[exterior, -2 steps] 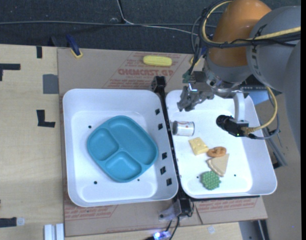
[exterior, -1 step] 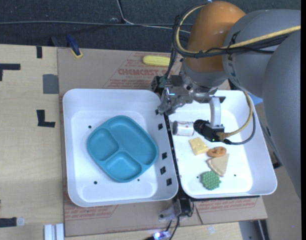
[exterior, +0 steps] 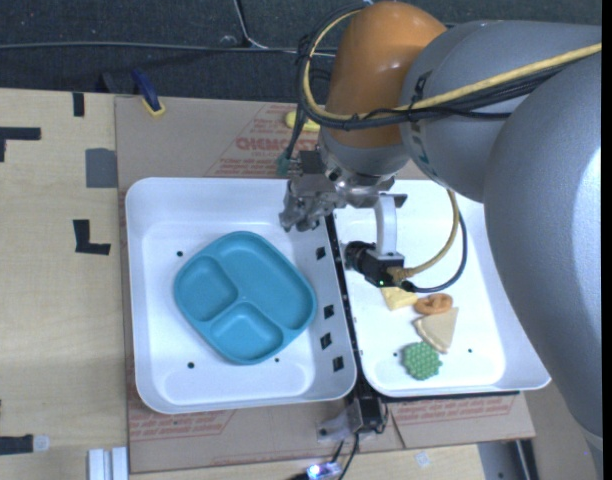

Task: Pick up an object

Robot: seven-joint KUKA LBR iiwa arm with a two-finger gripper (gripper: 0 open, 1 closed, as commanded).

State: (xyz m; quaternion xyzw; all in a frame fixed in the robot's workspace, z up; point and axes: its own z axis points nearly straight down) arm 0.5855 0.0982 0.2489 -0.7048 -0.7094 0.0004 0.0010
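Nearest, at the bottom of the right bin (exterior: 486,373), a green knobbly piece (exterior: 422,361) lies just below a pale yellow wedge (exterior: 438,329), the 2 touching or nearly so. Just above the wedge sits a small orange ring-shaped piece (exterior: 433,304), and beside it to the left a small yellowish piece (exterior: 398,297). In the left bin (exterior: 151,268) a blue tray (exterior: 244,296) with 3 compartments lies flat and turned at an angle, well apart from those pieces. Farther back, the gripper (exterior: 308,210) hangs over the upper end of the divide between the 2 bins, above the left bin's far right corner. Whether it is open or closed cannot be told, and nothing is visible in its grasp.
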